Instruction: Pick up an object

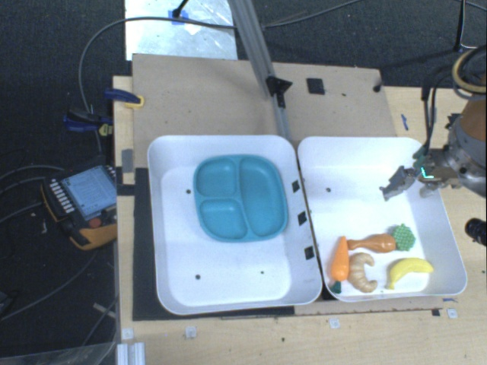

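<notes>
1. The tool point(397, 184) hangs over the right bin point(358, 158), fingers spread and gripping nothing
2. Below it, near that bin's front wall, lie a chicken drumstick point(371, 242), broccoli point(404, 236), banana point(409, 270), carrot point(339, 260) and croissant point(362, 271), bunched close together
3. Bare white floor separates tool and food
4. Far left of the tool, a blue divided plate point(240, 198) sits in the left bin point(171, 280)

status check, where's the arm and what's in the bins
End effector over the right bin, upper right, nothing between its fingers. Carrot, croissant, banana, drumstick, broccoli bunched below it. Blue plate in left bin.
</notes>
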Controlling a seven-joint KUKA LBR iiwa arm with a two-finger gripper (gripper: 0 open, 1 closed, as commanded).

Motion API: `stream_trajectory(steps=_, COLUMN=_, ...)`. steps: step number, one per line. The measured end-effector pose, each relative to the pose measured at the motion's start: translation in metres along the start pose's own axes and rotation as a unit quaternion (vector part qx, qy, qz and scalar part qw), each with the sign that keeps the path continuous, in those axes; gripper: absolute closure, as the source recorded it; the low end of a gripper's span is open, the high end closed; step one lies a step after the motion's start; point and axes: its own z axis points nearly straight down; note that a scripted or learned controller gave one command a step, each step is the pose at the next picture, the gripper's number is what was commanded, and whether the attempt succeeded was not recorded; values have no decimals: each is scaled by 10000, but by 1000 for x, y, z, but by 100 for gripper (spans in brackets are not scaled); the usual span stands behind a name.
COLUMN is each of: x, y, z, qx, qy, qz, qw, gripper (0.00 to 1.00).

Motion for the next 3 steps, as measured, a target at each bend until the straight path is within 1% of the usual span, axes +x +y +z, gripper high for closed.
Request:
stream_trajectory(steps=1, x=0, y=0, z=-1, qx=-7, qy=-1, qz=-1, qw=10000, gripper=0)
stream_trajectory(steps=2, x=-1, y=-3, z=62, qx=25, qy=4, qz=18, qw=10000, gripper=0)
stream_trajectory(steps=3, x=9, y=2, z=116, qx=19, qy=5, qz=17, qw=10000, gripper=0)
